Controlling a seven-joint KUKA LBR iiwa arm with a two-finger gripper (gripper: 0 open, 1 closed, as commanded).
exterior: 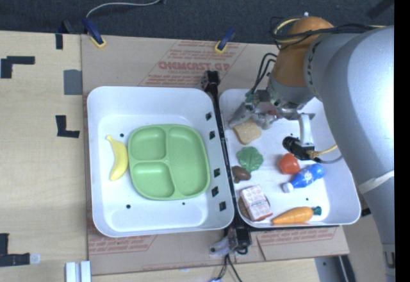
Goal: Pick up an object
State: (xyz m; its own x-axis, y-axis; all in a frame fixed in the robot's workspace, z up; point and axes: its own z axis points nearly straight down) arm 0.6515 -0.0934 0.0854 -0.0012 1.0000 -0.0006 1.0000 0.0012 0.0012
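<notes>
While the arm (346, 75) reaches in from the right, end effector (253, 114) lowered over bread slice (247, 132), grip state unclear

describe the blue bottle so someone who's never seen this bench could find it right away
Look in the right bin, toward its outer edge. The bottle lies on its side between the tomato and the carrot. It is the one blue item there, with a white cap.

Even, bright overhead light, slightly soft focus.
White bins (102, 146) nearly blow out; faint shadows; the arm (359, 101) is blurred and glossy.
</notes>
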